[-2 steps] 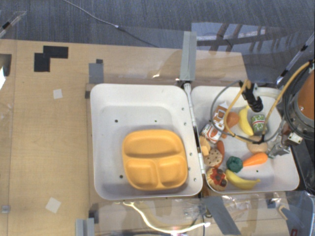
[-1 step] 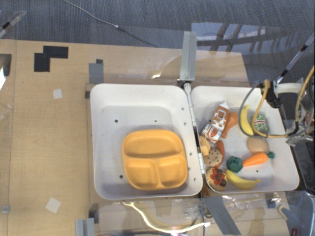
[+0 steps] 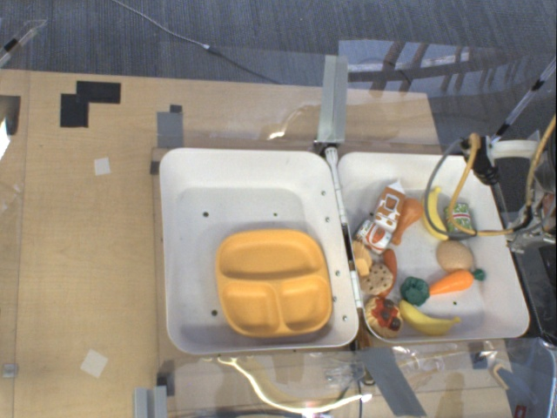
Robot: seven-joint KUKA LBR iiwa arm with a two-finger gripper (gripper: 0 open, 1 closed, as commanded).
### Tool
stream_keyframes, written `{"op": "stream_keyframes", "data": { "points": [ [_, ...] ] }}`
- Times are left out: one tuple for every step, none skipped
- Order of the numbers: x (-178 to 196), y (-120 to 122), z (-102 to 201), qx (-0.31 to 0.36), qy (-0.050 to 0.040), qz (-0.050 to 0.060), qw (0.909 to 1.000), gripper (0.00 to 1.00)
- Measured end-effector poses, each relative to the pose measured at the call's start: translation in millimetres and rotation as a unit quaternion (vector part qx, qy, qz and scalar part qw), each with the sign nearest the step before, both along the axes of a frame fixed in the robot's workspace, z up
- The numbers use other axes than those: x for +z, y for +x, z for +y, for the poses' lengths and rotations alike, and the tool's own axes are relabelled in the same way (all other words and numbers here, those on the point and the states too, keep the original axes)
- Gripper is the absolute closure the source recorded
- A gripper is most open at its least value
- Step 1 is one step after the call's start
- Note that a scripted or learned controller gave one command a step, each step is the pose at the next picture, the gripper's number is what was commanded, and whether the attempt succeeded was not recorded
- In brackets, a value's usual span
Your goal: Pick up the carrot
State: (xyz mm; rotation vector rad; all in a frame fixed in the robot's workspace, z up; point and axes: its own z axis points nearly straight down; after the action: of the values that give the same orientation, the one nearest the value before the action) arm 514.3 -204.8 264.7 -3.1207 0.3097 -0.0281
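Landmark: the carrot (image 3: 452, 282), lying flat in the right bin (image 3: 500, 316), leafy green end toward that bin's right wall.
Carrot's neighbours: a beige egg-shaped thing (image 3: 453, 255) just above it, close or touching; a green vegetable (image 3: 414, 290) just left of its tip; a banana (image 3: 426, 320) just below it.
Farther from the carrot: a second banana (image 3: 432, 212) above it, beside a small green packet (image 3: 460, 218); a small carton (image 3: 383, 218) up and to the left; a cookie (image 3: 379, 277) and a round fruit dish (image 3: 384, 315) to the left and lower left.
Open room: bare white floor to the carrot's right and lower right, up to the bin's rim; the side toward the divider is crowded.
Left bin (image 3: 187, 233): well to the carrot's left, holding a yellow divided plate (image 3: 272, 281) with bare floor all round it.
Arm (image 3: 533, 194): to the carrot's upper right, at the right bin's rim, cut off by the frame edge; cables loop over the bin's upper right.
Gripper: state cannot be told; the carrot rests free in the bin.
Hard to make out: the small items packed along the divider overlap and blur together.
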Motion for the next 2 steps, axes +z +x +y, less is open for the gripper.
{"op": "stream_keyframes", "data": {
  "points": [
    [14.9, -13.1, 25.7, -0.001, -0.0003, 0.005, 1.0, 1.0],
    [43.8, -20.4, 72.0, -0.004, 0.0002, 0.005, 1.0, 1.0]
  ]
}}
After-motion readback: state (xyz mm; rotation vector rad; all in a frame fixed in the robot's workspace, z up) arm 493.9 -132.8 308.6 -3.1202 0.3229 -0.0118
